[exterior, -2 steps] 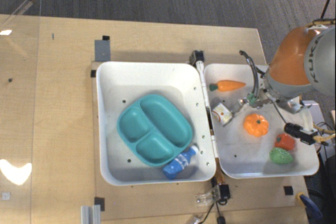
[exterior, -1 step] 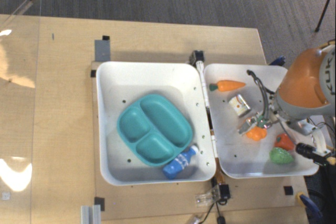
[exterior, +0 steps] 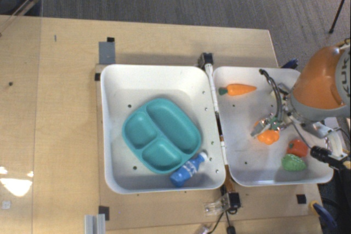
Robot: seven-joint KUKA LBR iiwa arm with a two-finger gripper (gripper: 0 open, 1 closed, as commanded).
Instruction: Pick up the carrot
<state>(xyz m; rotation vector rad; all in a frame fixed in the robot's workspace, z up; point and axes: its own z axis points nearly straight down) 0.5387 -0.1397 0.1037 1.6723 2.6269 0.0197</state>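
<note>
Fingers (exterior: 265, 130) reach down from right, touching small orange item (exterior: 268, 137).

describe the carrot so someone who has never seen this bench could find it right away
Of the two white bins, go to the right bin, the one the arm reaches into. The carrot lies alone near its far left corner, beside the divider between the bins. It is long, tapered and orange with a small green stub at its left end, unlike the rounder orange, red and green pieces clustered lower right.
</note>
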